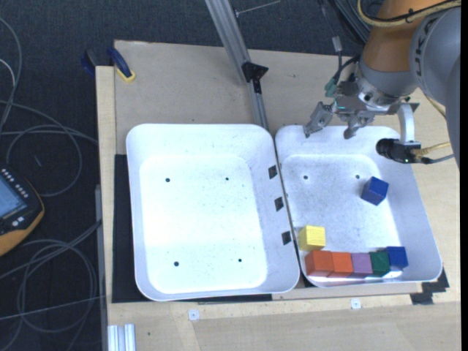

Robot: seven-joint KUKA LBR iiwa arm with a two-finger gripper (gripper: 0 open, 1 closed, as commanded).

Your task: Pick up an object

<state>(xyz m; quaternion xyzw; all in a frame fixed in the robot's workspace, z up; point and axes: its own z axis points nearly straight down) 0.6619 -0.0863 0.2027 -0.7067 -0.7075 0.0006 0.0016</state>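
Counting up: two white bins, the left bin off to the claw's left and the right bin just below it holding seven blocks — two blue, one each yellow, red, orange, purple, green — all on the claw's near side.

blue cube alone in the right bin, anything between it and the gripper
Nothing visible stands in the way. The gripper hangs open over the right bin's far rim, and the lone blue cube sits apart on bare floor, away from the row of cubes along the near wall.
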